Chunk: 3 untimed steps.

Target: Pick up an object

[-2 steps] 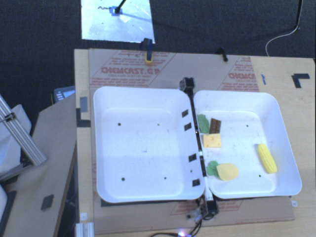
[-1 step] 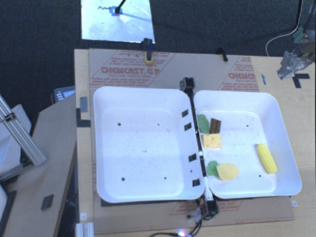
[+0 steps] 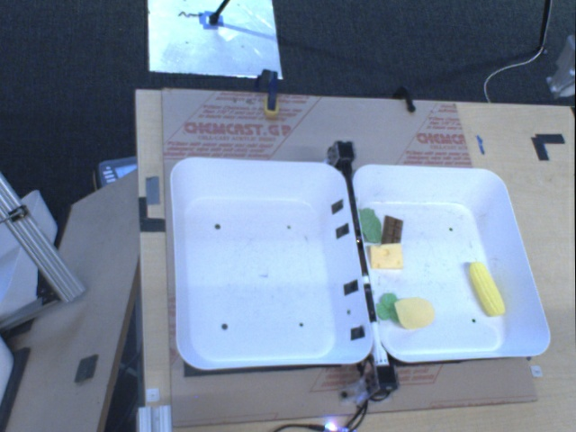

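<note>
Two shallow white bins sit side by side on the bench [image 3: 423, 129]. The right bin [image 3: 504, 205] holds a yellow corn cob [image 3: 487, 288], a brown block [image 3: 392, 229], a yellow cheese-like square [image 3: 388, 257], a pale yellow oval piece [image 3: 415, 312] and two green leaf-like pieces [image 3: 370, 224], the second partly hidden under the oval; their exact identities are hard to make out.

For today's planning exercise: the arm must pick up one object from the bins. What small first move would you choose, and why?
Probably bring the gripper in over the right bin and hover above the corn cob. It lies apart from the rest near that bin's right side, while the cheese wedge, brown block and green pieces crowd the divider.
</note>
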{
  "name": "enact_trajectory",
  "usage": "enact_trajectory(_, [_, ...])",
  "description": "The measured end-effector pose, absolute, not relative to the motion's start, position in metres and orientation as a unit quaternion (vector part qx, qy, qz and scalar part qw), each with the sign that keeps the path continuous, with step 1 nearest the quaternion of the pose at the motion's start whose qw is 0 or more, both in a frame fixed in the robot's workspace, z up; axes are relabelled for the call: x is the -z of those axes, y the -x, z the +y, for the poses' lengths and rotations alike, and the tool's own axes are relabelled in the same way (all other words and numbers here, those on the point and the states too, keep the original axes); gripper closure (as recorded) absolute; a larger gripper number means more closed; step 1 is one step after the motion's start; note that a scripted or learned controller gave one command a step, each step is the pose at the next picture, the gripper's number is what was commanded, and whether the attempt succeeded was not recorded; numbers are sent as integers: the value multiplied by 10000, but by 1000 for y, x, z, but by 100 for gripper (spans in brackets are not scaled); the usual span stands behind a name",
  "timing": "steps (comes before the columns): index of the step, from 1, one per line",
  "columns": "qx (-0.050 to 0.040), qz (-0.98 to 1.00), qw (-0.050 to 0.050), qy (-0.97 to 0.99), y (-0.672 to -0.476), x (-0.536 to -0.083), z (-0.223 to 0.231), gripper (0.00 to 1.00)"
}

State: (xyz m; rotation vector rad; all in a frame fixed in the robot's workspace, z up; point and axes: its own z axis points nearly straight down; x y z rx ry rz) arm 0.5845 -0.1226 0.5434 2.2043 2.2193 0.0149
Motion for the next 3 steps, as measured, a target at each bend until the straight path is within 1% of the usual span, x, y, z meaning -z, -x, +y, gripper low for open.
enact_trajectory(1, [20, 7113, -43, -7029, -557, -430, -33, 100])
enact_trajectory(2, [18, 7109, -34, -7033, -540, -349, 30, 100])
enact_trajectory(3, [-94, 7105, 58, -7036, -543, -545, 89, 100])
